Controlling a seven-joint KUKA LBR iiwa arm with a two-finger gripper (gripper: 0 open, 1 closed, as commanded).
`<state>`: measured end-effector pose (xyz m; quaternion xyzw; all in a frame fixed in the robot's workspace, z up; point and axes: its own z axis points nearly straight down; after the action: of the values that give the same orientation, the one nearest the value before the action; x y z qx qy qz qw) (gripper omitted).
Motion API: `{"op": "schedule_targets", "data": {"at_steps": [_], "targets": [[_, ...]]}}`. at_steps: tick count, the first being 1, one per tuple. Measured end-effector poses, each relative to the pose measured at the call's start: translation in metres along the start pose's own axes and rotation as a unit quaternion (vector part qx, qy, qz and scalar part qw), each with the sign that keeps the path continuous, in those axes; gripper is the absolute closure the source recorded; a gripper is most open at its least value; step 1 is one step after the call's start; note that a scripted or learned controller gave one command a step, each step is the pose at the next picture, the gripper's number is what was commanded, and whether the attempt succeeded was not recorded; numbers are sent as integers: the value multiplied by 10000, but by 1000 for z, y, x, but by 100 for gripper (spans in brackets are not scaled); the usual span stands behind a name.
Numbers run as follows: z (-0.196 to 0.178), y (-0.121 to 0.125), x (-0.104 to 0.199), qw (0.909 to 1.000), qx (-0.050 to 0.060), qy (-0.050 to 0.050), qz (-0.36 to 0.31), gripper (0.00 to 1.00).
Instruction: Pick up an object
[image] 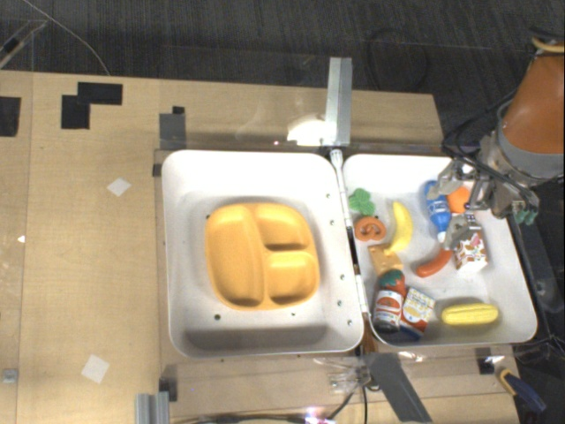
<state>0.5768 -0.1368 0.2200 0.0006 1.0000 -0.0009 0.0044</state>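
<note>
The right bin (512,316) holds several toy foods: a banana (403,224), a green piece (360,201), an orange ring (370,229), a red sausage (433,263), a corn cob (469,314), a red can (388,300), a small yellow box (418,308), a blue bottle (438,208) and a red-and-white carton (470,253). My gripper (465,223) hangs over the bin's upper right, just above the carton and beside the blue bottle. An orange piece (457,198) sits under the wrist. I see nothing held between the fingers.
The left bin (177,263) holds a yellow divided tray (261,253). A metal post (338,104) stands behind the wall between the bins. Wooden bench surface lies to the left.
</note>
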Motion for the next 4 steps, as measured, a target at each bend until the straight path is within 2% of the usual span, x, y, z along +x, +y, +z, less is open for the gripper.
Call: {"op": "schedule_targets", "data": {"at_steps": [1, 2, 3, 4], "targets": [[117, 28, -14, 9998, 6, -69, -206, 0], [55, 11, -7, 10000, 2, -34, 42, 0], [131, 19, -52, 9893, -6, -14, 1461, 0], [132, 28, -82, 8978, -4, 46, 4404, 0]]}}
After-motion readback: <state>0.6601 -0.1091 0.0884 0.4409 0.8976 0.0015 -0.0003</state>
